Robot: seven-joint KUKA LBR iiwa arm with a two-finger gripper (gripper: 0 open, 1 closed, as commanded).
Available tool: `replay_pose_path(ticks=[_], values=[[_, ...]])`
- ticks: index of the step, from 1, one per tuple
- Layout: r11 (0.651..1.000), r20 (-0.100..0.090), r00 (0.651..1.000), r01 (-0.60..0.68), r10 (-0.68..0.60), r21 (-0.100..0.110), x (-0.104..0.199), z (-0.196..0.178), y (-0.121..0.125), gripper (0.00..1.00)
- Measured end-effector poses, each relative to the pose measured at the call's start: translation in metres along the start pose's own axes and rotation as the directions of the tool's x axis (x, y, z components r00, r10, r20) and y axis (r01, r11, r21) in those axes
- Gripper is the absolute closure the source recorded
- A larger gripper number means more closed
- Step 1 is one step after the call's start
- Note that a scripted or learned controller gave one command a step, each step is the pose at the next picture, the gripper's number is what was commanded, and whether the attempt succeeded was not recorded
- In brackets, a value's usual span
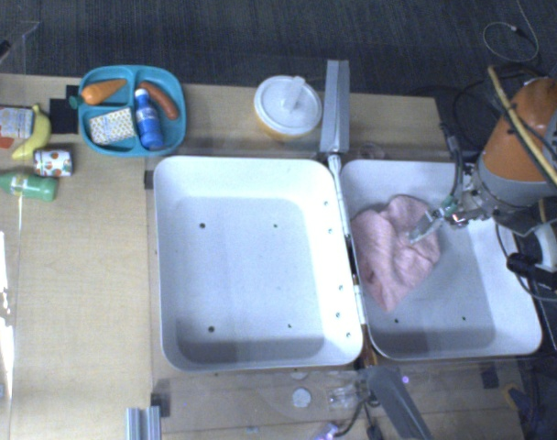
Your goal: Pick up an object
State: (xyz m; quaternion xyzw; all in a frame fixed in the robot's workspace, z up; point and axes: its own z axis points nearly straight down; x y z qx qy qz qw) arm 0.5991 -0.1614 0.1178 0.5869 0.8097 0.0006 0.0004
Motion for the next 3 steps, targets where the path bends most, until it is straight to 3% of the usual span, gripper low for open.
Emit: replay_pose_path(ticks=[1,2,3], values=[[0.999,0.010,0.999,0.045,-0.045,-0.015,0.041,0.025,-0.007,0.00],[0.999,0.011,0.999,0.046,-0.046,-0.023,0.042,0.013,-0.004,1.00],[0.990,0.001,0.990,-0.142,0.142,-0.003,0.087,-0.079,0.054,1.00]])
